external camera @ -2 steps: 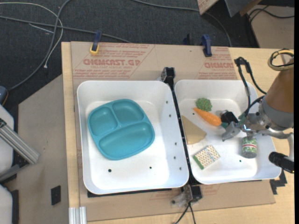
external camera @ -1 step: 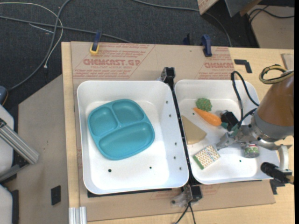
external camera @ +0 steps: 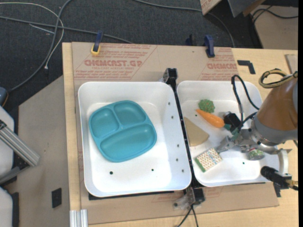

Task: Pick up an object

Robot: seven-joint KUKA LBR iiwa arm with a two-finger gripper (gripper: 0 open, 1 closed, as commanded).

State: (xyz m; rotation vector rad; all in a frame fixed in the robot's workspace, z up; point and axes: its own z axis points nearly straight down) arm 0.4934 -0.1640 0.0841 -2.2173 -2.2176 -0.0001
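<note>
Lighting: bright, even, diffuse, from overhead; no single source discernible. Shadows: soft and short; a faint grey one under the rim of the teal, three-compartment plastic plate [external camera: 123, 130], another along the inner walls of the left shallow white plastic bin [external camera: 90, 141]. Glare: the white floor of the right shallow white plastic bin [external camera: 213, 174] is near overexposed, surface detail washed out. Focus: centre fairly sharp; printed red lettering on the pale brown cardboard sheet [external camera: 142, 60] legible. Blur: grey and orange robot arm [external camera: 279, 115] soft-edged at right. Distortion: straight edges bow mildly toward the corners.
</note>
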